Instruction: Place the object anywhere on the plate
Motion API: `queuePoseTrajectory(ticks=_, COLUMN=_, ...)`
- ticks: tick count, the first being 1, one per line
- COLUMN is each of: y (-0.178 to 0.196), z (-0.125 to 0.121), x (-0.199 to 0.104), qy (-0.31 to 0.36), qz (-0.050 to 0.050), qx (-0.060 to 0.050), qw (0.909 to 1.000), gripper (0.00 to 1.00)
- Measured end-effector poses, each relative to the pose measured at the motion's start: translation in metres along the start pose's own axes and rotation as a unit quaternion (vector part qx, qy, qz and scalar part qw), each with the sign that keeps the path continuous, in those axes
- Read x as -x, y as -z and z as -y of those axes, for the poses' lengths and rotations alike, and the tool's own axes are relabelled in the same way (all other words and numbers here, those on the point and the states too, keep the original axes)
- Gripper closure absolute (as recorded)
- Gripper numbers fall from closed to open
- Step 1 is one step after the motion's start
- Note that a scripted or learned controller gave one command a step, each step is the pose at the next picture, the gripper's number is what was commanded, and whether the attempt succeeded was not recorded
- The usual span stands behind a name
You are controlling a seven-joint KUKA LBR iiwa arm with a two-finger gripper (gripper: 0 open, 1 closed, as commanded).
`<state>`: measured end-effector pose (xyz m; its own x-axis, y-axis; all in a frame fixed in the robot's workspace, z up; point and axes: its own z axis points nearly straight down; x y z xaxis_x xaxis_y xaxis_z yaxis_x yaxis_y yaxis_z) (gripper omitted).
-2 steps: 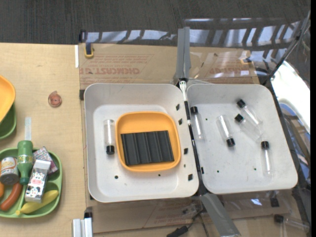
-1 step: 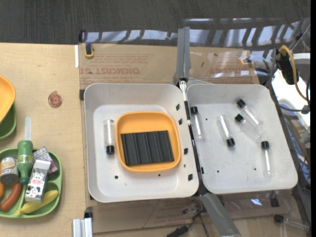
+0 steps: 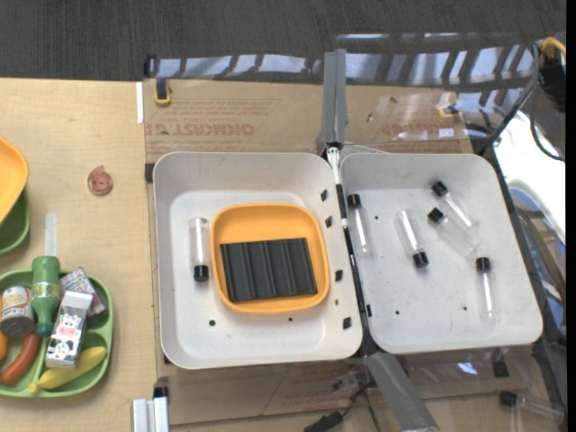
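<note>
An orange plate [image 3: 268,216] lies in the middle of the left bin [image 3: 180,336]. A black ridged slab [image 3: 270,270] rests flat on the plate and covers most of its floor. Just left of the plate, on the bin floor, lies a clear tube with a black cap [image 3: 199,251], lengthwise and cap toward the front. The right bin [image 3: 450,336] holds several more clear tubes with black caps: one [image 3: 411,238] near its middle, one [image 3: 453,208] toward the back, one [image 3: 485,288] at the right, and one [image 3: 355,225] against its left wall.
On the wooden bench to the left stand a green tray of toy food [image 3: 54,336], stacked orange and green dishes [image 3: 9,201] and a small pink disc [image 3: 100,181]. Cardboard [image 3: 225,120] lies behind the bins. Cables [image 3: 549,70] hang at the back right.
</note>
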<state>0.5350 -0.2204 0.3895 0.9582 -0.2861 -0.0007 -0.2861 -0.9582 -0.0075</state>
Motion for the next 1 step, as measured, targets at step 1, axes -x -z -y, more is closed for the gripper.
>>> queuePoseTrajectory(ticks=1, y=0.0516, z=-0.0132, x=0.0417, qy=0.044, qz=-0.001, qx=-0.001, qw=0.9990, gripper=0.00)
